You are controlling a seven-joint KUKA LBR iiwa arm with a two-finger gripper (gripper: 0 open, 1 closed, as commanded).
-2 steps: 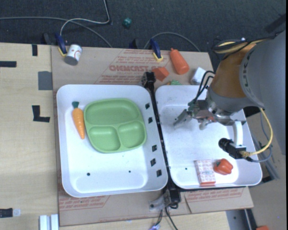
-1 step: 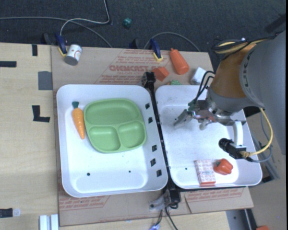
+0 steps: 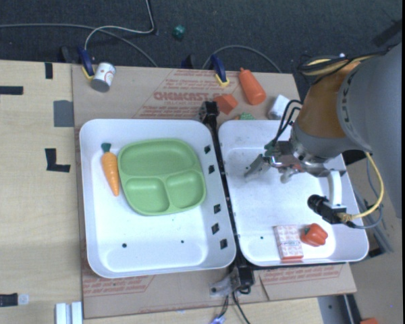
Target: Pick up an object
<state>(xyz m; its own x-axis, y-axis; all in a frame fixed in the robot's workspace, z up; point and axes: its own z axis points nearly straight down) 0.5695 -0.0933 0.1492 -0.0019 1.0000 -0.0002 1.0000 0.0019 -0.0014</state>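
On the left, your toy carrot (image 3: 110,171) lay in the left bin (image 3: 94,241), touching the left side of the green plate (image 3: 163,176). Neither was close to the arm. Over in the right bin (image 3: 256,252), your gripper (image 3: 271,169) hung above bare white floor near the far left part, with its two fingers spread apart and nothing between them. The things you could pick sat at the near right corner: a small pink packet (image 3: 288,241) and a red-orange toy (image 3: 314,234) just beside it. They were well apart from the gripper. If you had closed there, I think you would have grabbed air. Those two also sat so close together that a grab could have bumped one away or pushed it against the bin wall.
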